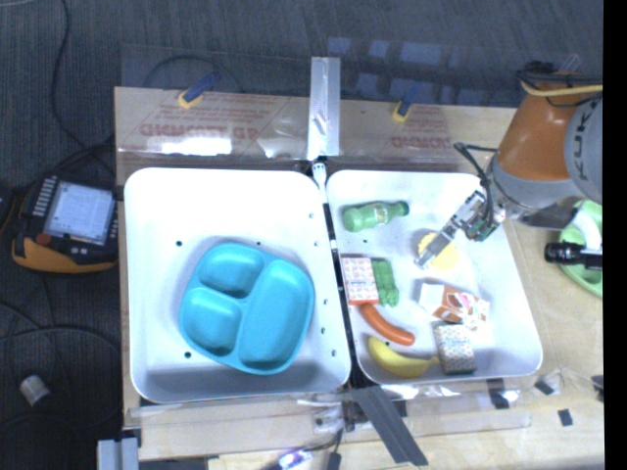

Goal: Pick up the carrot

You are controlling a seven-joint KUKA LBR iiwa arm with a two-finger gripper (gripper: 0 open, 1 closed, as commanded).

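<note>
The carrot [386,324] lies low in the right bin [519,302], slanting from upper left to lower right. It sits just above the banana [400,359], and its upper end is near the green packet [384,282] and the red-and-white box [358,278]. The gripper [432,249] hangs higher in that bin, over a yellow piece [443,257], well apart from the carrot. Whether its fingers are spread or pressed together cannot be made out.

To do this well, the gripper should travel down-left, turn so the fingers straddle the carrot's narrow width, and descend at mid-length, clear of the banana.
</note>
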